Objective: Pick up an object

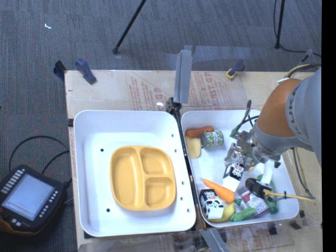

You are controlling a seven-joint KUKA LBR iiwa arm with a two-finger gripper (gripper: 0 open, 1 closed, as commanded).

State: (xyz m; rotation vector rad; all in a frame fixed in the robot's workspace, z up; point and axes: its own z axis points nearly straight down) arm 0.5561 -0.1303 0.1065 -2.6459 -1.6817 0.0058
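- Left bin (94, 140): a yellow divided plate (143, 177) is seen at its middle.
- Right bin (210, 164): crowded. By the left wall, toward the far corner, an orange-red sausage (199, 132), a green can (212, 138) and a pale yellow piece (193, 147) are noted close together.
- Along the near wall a carrot (219, 190), a cow-patterned carton (211, 203), a yellow banana (229, 212), a green piece (243, 214) and a purple packet (255, 203) are packed tight, several touching.
- A small black-and-white object (236, 171) is found near the bin's middle, just below the gripper (236, 160); contact cannot be confirmed.
- The arm (294, 114) is seen reaching in over the right wall, its orange band above the wrist, the wrist bent down toward the bin's middle.
- Whether the gripper is open or closed cannot be told.
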